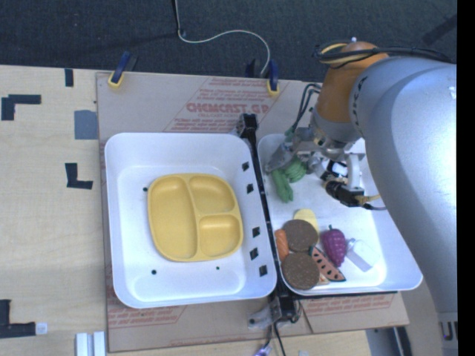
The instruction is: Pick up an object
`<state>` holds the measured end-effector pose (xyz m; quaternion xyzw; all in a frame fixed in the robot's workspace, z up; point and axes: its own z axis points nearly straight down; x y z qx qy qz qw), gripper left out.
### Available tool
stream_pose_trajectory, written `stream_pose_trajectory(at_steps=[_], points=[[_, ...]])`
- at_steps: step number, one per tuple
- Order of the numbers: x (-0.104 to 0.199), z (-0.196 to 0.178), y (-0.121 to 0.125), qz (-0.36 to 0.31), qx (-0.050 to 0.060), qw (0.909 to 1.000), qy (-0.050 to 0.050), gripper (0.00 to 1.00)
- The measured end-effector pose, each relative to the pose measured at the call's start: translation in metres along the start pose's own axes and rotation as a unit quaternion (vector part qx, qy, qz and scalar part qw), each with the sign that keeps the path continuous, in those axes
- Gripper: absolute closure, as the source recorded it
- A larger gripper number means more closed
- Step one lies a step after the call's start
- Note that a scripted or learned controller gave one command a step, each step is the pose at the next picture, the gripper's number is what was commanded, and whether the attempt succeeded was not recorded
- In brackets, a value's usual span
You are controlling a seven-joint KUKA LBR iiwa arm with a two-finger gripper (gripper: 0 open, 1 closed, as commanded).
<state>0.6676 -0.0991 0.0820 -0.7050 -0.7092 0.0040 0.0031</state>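
Upper right of centre, the gripper (286, 156) is hovering over a green toy vegetable (285, 180) in the right bin (397, 262).
Whether it is grasping cannot be told; descending squarely astride that vegetable looks wisest.

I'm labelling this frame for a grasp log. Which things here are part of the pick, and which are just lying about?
In the pick: gripper, low over the green toy vegetable in the right bin.

Lying about: yellow divided plate in the left bin; two brown discs; purple toy; watermelon slice.
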Motion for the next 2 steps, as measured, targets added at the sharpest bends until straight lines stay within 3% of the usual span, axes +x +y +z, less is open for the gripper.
stream_pose_trajectory(at_steps=[1, 2], points=[[-0.001, -0.008, -0.001, 0.001, -0.001, 1.0, -0.001, 1.0], [0.08, -0.121, -0.056, -0.002, -0.007, 1.0, 0.003, 1.0]])
